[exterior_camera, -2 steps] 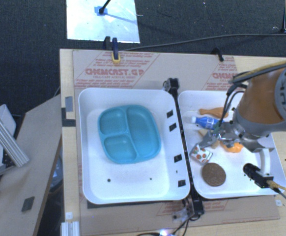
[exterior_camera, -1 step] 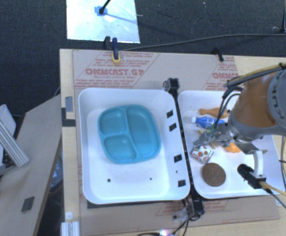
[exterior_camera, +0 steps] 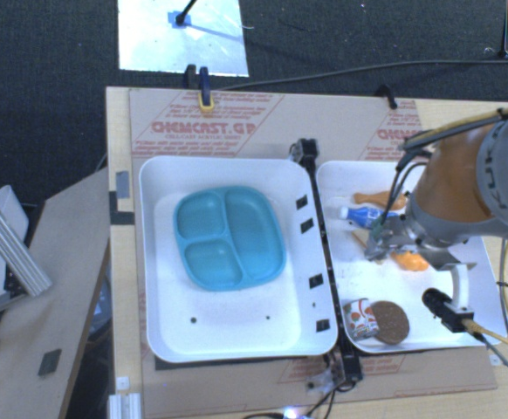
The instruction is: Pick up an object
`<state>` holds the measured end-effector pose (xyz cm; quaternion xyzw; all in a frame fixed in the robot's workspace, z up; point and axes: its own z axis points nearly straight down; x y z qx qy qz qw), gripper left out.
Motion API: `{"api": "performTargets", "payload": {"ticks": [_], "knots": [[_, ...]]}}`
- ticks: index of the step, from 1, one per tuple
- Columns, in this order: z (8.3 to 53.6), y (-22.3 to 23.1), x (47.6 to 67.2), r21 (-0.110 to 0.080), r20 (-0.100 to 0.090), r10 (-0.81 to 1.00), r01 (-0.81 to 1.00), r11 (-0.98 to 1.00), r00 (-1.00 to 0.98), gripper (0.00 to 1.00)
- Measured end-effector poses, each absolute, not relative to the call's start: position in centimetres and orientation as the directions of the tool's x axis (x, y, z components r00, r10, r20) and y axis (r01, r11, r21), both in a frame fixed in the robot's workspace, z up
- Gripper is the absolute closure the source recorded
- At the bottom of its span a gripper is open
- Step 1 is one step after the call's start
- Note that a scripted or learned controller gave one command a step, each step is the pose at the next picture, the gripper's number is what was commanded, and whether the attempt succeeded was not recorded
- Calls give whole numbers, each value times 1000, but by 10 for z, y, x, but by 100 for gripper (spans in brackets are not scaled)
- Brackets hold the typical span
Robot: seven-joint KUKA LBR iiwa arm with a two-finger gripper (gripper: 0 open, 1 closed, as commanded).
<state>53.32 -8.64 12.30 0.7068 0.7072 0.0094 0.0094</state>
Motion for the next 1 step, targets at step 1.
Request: {"api": "performTargets", "payload": {"ticks": [1], "knots": [[173,-89,544,6,-1,1000,1000,4,-4,100]]}}
